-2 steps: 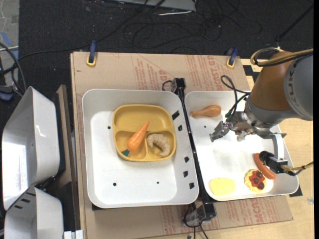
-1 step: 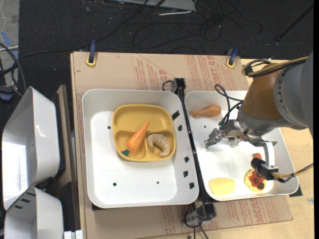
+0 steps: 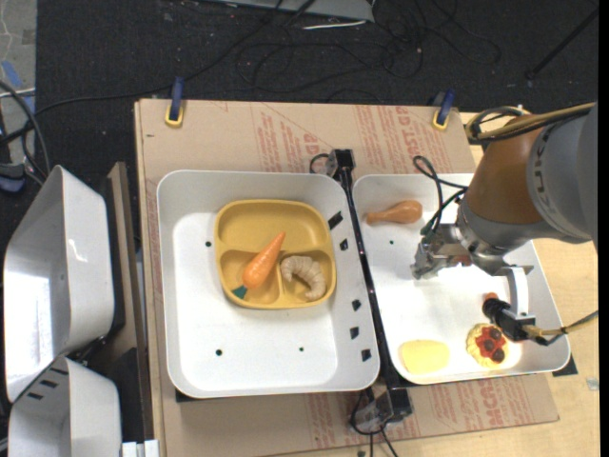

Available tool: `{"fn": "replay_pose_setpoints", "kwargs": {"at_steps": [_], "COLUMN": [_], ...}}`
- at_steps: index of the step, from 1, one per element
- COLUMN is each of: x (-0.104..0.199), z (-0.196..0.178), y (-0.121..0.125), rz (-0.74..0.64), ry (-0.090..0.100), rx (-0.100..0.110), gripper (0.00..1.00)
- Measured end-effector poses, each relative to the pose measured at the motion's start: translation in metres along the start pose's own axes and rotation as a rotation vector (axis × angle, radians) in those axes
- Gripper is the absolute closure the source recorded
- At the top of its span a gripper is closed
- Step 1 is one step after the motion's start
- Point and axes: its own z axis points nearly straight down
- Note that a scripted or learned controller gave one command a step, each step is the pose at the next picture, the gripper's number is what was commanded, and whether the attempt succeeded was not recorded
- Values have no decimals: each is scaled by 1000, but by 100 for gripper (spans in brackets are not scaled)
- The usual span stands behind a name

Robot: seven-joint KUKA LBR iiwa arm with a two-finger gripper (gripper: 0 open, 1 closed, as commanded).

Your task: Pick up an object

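Note:
In the right bin (image 3: 447, 322) my gripper (image 3: 430, 258) hangs low over the white floor near the bin's middle, with nothing visibly held. A tan chicken drumstick (image 3: 396, 213) lies just above it at the bin's far left. Along the near edge sit a pale yellow round piece (image 3: 424, 355) and a small pizza-like piece with red toppings (image 3: 490, 344). In the left bin (image 3: 190, 284) a yellow divided plate (image 3: 276, 219) holds an orange carrot (image 3: 264, 261) and a pale shrimp (image 3: 304, 274).
A black divider strip (image 3: 360, 274) runs between the two bins. The arm's orange band and grey body (image 3: 533, 184) cover the right bin's far right side. Cables (image 3: 519, 322) trail near the pizza piece. White containers (image 3: 52, 274) stand off the bench at left.

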Motion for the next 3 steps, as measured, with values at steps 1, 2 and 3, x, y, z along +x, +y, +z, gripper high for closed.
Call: {"fn": "replay_pose_setpoints", "kwargs": {"at_steps": [1, 2, 3], "x": [9, 10, 14], "z": [-51, -100, -144], "y": [7, 17, 23], "rz": [-8, -8, -8], "ry": [-1, -1, -1], "rx": [-5, -6, -6], "gripper": [100, 100, 100]}}
